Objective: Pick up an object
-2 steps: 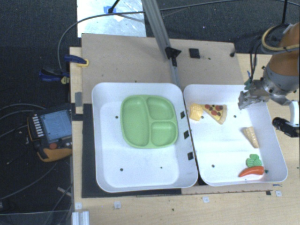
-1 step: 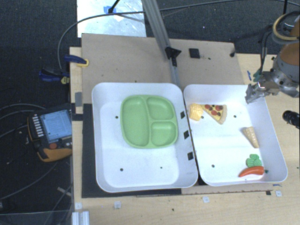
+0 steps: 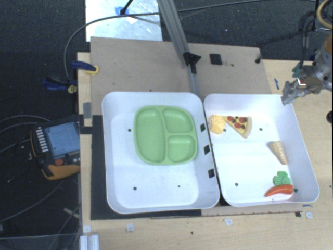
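Nearest the camera lies a toy carrot (image 3: 280,186), well apart from the gripper (image 3: 292,92), whose finger spread I cannot tell.

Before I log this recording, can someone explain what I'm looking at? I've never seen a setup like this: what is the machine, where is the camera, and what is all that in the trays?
This is one picture from a fixed camera above a bench, looking down at a slant. The machine is a robot arm reaching in from the right; its end effector sits over the bench near the right bin's upper right corner, with nothing visibly held. Its job is to pick up an object. Two shallow white bins lie side by side. The left bin holds a green divided plate. The right bin holds toy foods: a pizza slice, a yellowish piece right beside it, a cone-shaped item, and a carrot near the lower right corner.
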Robot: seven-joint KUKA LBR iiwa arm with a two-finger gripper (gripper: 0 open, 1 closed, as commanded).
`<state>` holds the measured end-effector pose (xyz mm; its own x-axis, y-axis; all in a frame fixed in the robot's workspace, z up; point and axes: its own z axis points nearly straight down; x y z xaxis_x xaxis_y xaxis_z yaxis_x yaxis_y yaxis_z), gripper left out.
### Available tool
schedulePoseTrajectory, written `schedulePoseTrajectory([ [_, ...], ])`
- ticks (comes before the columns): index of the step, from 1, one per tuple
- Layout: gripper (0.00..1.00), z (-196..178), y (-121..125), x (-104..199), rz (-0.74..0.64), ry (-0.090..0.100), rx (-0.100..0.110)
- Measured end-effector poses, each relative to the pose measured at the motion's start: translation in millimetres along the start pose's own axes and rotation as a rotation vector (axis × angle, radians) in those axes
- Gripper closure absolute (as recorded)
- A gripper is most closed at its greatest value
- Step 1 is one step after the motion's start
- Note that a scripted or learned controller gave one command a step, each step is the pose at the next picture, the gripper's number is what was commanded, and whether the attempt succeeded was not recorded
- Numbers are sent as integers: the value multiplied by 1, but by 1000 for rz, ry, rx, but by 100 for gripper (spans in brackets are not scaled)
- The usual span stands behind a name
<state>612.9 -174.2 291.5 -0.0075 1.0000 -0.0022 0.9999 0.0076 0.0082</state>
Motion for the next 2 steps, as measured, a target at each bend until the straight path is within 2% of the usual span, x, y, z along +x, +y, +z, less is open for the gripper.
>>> schedulePoseTrajectory([
  [1,100,-2,9,52,-3,3,5],
  [2,100,10,8,94,-1,2,6],
])
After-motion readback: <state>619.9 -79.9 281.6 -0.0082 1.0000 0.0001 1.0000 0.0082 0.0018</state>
